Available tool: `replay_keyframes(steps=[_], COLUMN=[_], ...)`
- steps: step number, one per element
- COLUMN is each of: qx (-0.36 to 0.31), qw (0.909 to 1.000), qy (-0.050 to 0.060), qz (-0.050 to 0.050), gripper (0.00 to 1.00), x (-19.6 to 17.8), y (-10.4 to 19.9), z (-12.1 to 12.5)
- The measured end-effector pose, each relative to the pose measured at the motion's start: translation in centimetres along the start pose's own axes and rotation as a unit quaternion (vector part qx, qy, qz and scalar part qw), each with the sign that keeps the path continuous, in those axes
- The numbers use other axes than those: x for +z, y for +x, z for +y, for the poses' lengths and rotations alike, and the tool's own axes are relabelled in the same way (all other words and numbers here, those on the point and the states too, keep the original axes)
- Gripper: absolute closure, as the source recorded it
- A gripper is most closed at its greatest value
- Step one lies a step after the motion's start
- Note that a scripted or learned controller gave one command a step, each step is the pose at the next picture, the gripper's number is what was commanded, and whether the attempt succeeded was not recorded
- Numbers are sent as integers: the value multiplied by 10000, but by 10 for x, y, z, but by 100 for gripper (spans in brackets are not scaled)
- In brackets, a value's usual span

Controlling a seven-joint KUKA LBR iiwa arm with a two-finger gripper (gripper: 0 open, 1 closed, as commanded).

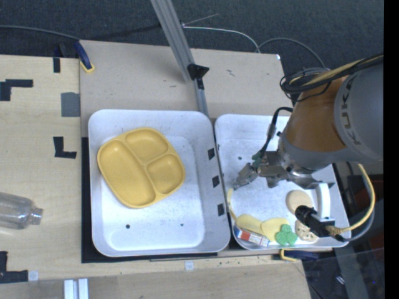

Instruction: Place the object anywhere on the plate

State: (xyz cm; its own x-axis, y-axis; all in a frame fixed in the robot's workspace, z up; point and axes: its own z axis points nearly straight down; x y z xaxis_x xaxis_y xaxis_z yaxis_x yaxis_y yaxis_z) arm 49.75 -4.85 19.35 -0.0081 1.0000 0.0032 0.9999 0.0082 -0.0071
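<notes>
A yellow three-compartment plate [141, 166] lies in the left bin [149, 229], toward its upper left. Small toy items crowd the right bin's [249, 129] near edge: a yellow banana-like piece [248, 222], a red and white piece [252, 236], a green piece [286, 235] and a pale round one [300, 200]. My gripper [247, 175] hangs over the middle of the right bin, fingers pointing left and down, above bare bin floor. Nothing is visible between the fingers. The wrist hides part of the bin behind it.
A slanted metal bar [176, 33] runs from the top down to the seam between the bins. A clear plastic bottle [17, 210] lies on the bench at far left. Cables [365, 198] loop along the arm's right side.
</notes>
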Motion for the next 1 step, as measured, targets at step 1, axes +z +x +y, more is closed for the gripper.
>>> replay_keyframes(steps=[1], qx=[24], qw=[10000], qy=[-17], qz=[-8], gripper=[100], x=[-13], y=[-4], z=[0])
